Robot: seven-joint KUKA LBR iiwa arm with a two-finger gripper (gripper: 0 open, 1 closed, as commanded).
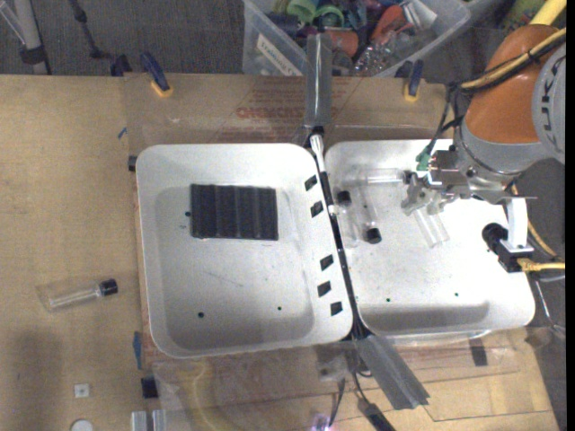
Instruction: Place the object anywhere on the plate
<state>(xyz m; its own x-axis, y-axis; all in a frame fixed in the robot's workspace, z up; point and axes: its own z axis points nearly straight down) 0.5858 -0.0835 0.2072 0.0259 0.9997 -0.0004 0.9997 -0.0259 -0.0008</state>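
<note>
A black ribbed plate point(234, 212) lies flat in the left bin point(171, 321), toward its back. A small clear vial point(367, 218) with a black cap lies in the right bin point(449, 308), close to the divider between the bins. My gripper point(424, 215) hangs over the middle of the right bin, right of the vial and apart from it. Its two pale translucent fingers point(435, 229) stand spread, with nothing between them.
Another clear vial with a black cap point(77, 293) lies on the wooden bench left of the bins. A clear tub of colourful items point(350, 12) stands behind the bins. A metal rail point(328, 214) with black clips divides the two bins. The arm's grey and orange body point(512, 106) overhangs the right bin's back right.
</note>
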